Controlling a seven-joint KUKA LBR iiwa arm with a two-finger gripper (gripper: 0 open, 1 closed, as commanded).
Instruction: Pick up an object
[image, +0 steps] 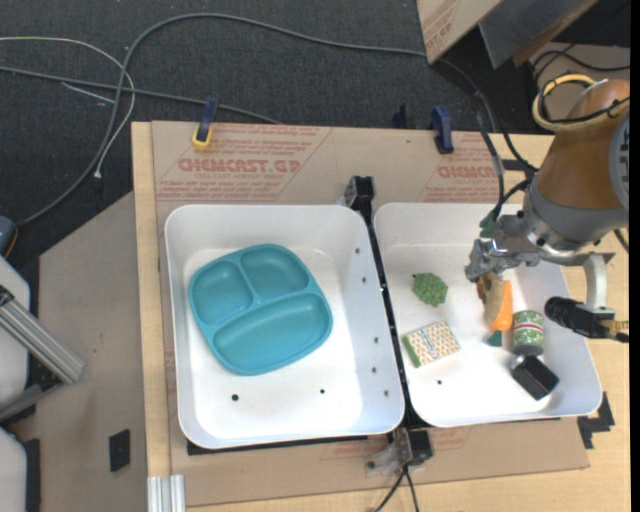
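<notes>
You see the bench under even, fairly bright overhead light. The two white bins are close to overexposed, and detail on their walls washes out. Shadows are soft and short; the teal plate casts a faint one on its near side. The dark floor beyond the bench's far edge stays dim. Focus is moderately soft throughout, and small items look slightly blurred.
</notes>
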